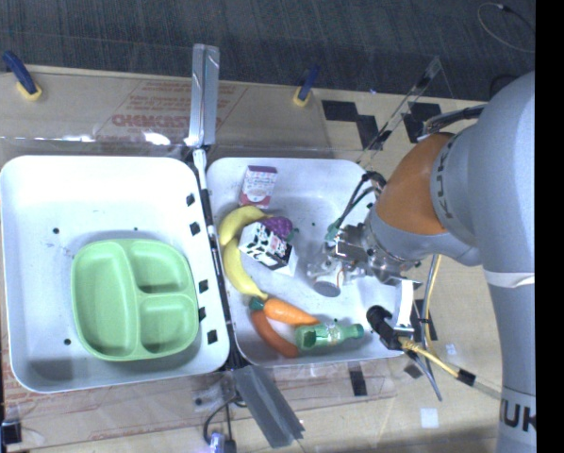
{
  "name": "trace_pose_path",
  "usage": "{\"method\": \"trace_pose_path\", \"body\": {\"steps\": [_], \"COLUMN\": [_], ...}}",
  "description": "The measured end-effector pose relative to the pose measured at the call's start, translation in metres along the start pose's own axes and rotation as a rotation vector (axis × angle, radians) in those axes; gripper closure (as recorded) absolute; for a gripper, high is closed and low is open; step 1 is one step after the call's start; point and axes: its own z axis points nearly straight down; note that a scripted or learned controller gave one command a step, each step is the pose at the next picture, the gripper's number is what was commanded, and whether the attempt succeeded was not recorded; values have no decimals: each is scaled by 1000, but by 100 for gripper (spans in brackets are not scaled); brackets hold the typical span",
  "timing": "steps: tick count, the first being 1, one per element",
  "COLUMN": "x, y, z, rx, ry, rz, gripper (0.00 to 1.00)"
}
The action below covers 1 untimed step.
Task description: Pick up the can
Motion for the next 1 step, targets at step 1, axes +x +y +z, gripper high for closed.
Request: {"method": "trace_pose_path", "body": {"steps": [1], "x": [63], "y": [43], "z": [-140], "rx": [-1], "ry": [2], "rz": [72], "gripper": [100]}}
